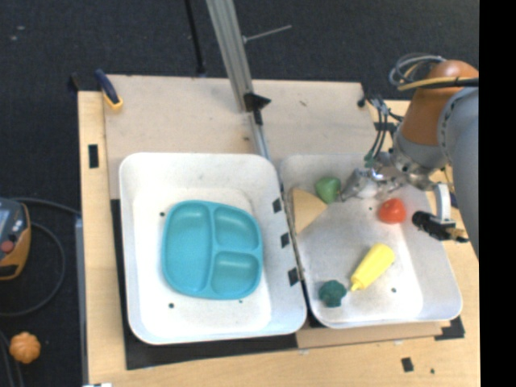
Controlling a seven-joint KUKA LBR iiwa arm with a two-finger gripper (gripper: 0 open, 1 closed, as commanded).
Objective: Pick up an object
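Observation:
The right bin [427, 297] holds a green round piece [327, 189] near its back left, a tan wedge [305, 208] against its left wall, a red ball [393, 210], a yellow bottle-shaped piece [372, 266] and a dark green lump [332, 292] near the front. My gripper [360, 184] hangs over the back of this bin, just right of the green round piece and left of the red ball. Nothing shows between its fingers.
The left bin [141, 184] carries a turquoise divided plate [213, 249]. A metal post [234, 51] rises behind the bins. An orange object [24, 346] lies off the bench at the lower left. Open floor of the right bin lies at its front right.

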